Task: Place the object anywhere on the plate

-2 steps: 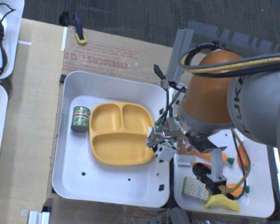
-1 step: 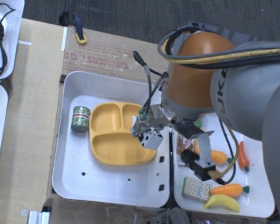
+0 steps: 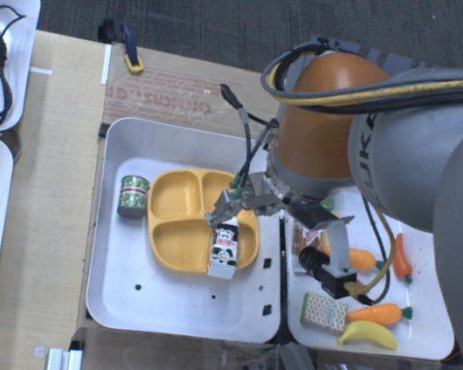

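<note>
A yellow divided plate (image 3: 181, 193) lies in the left bin (image 3: 102, 237). A small white carton with a black cow print (image 3: 224, 254) stands upright at the plate's near right edge, partly over the rim. My gripper (image 3: 226, 214) hangs directly above the carton's top, very close to it or touching it. The grey arm with its orange band reaches in from the right and hides the plate's far right part.
A small green and white can (image 3: 133, 196) stands just left of the plate. The right bin (image 3: 437, 327) holds carrots (image 3: 379, 313), a banana (image 3: 369, 336) and a speckled pale box (image 3: 324, 312). White floor shows in front of the plate.
</note>
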`<state>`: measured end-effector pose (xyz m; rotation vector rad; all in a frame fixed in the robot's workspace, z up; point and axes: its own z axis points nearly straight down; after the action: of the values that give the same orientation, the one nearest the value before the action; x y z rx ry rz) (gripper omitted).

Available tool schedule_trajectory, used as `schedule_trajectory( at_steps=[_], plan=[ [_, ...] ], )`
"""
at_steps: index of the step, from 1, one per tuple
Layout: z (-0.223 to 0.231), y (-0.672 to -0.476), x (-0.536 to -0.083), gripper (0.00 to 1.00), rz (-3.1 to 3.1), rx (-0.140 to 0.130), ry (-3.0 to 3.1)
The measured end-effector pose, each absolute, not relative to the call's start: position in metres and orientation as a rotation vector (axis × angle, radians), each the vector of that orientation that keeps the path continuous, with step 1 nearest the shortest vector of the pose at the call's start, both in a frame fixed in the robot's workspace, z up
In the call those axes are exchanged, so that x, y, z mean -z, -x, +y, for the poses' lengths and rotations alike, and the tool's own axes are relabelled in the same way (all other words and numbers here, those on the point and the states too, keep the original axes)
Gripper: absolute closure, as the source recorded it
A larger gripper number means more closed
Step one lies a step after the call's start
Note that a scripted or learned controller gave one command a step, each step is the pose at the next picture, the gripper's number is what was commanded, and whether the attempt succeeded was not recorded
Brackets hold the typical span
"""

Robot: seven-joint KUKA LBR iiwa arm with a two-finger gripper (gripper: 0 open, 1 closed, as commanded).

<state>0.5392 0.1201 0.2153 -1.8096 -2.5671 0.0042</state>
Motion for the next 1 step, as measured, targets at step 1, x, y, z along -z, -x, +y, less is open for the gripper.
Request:
schedule_trajectory(
  at_steps=[1],
  plan=[
    [0.1184,-0.5399,-0.2234,1.00,-2.564,-0.008,1.813]
  ],
)
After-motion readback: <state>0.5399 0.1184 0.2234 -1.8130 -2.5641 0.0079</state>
